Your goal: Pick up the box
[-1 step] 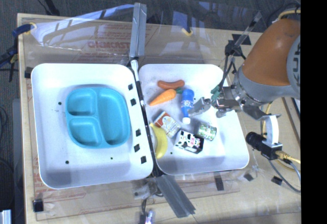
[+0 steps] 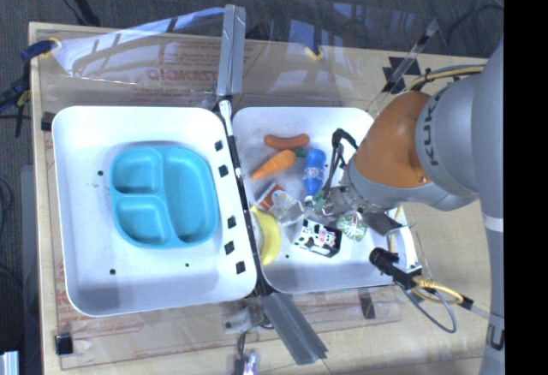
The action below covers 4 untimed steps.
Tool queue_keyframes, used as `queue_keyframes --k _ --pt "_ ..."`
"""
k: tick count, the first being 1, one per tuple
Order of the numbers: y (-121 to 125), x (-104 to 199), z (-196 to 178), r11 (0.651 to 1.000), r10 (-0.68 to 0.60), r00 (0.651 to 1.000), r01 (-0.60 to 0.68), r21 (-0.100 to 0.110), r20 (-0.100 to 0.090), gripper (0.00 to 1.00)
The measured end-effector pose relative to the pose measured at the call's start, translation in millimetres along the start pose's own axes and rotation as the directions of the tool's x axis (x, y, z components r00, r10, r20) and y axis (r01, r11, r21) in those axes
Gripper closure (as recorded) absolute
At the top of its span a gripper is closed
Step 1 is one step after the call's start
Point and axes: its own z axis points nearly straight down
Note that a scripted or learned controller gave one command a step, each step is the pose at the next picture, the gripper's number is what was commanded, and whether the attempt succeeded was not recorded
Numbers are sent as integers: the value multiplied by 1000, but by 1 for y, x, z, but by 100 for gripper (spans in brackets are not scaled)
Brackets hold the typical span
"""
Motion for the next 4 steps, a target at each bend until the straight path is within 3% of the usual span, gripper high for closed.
queue_keyframes --k 1,2,3,4 --pt "40 -7 -32 998 56 998 -56 7 -2 0" --pt "70 -42 15 962 272 962 -272 7 0 0" --pt "70 -42 15 962 272 962 -272 7 0 0" --pt "71 -40 5 964 265 964 -265 8 -1 100"
